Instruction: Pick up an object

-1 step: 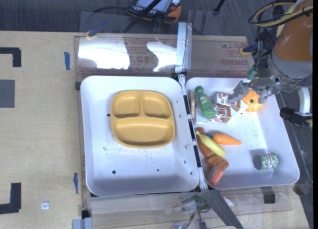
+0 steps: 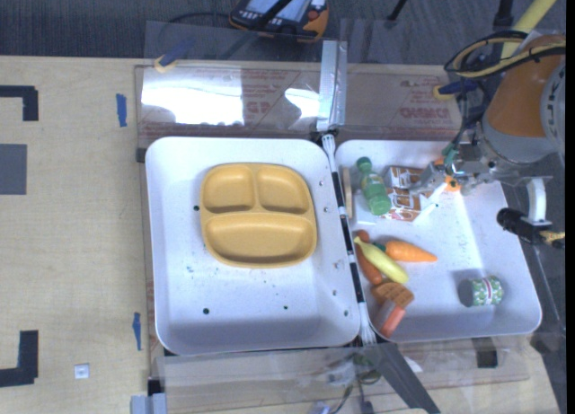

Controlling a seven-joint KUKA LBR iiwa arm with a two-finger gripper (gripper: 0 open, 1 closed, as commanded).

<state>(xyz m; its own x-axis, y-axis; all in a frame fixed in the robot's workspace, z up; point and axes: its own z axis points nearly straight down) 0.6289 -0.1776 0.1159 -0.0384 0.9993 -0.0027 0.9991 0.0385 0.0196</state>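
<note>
Tabletop (image 2: 63, 224) of pale wood carries two shallow white plastic bins side by side. Left bin (image 2: 171, 295) holds a yellow plastic plate with three compartments (image 2: 259, 213), lying flat near the bin's middle. Right bin (image 2: 503, 259) holds the loose objects. Toward its far left corner stands or lies a small green bottle (image 2: 371, 186), and just beside that, to its right, is a flat red-and-white printed packet (image 2: 406, 193). Along the left wall, nearer the camera, a cluster lies together: an orange toy carrot (image 2: 411, 251), a yellow banana-shaped piece (image 2: 384, 264) touching the carrot's thick end, and below them some orange-brown pieces (image 2: 393, 300) that are too small to name. Well apart from that cluster, in the near right corner, sits a small green-and-white can on its side (image 2: 482, 291).

Grey arm with an orange band (image 2: 521, 107) comes in from the right over the far right corner of the right bin. Its gripper (image 2: 456, 170) is just beside the right edge of the printed packet; whether it touches the packet cannot be told. The state of the fingers cannot be told either, as they are too small and blurred against the bin. Behind the bins, a black handheld controller with a screen (image 2: 277, 10) rests on the grey floor.
</note>
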